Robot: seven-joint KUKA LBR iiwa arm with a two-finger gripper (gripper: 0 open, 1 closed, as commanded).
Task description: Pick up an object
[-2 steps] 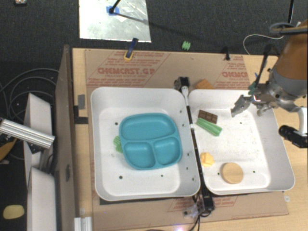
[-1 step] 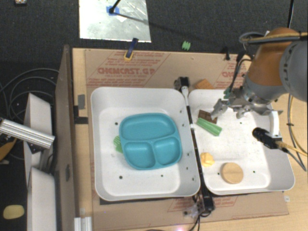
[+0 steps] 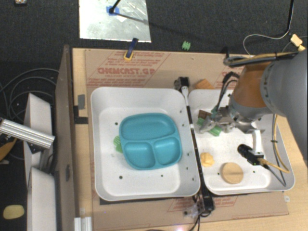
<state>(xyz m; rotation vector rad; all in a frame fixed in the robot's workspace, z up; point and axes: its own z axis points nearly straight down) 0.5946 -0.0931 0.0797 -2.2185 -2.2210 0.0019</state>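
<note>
I have the jaws low in the right bin, right over a small green object; I cannot tell their state. I'd centre on it, close firmly, lift straight, clear of the yellow piece below

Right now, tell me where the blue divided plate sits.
The blue divided plate lies in the middle of the left bin, with a small green object tucked at its left edge. The gripper is over in the right bin.
</note>
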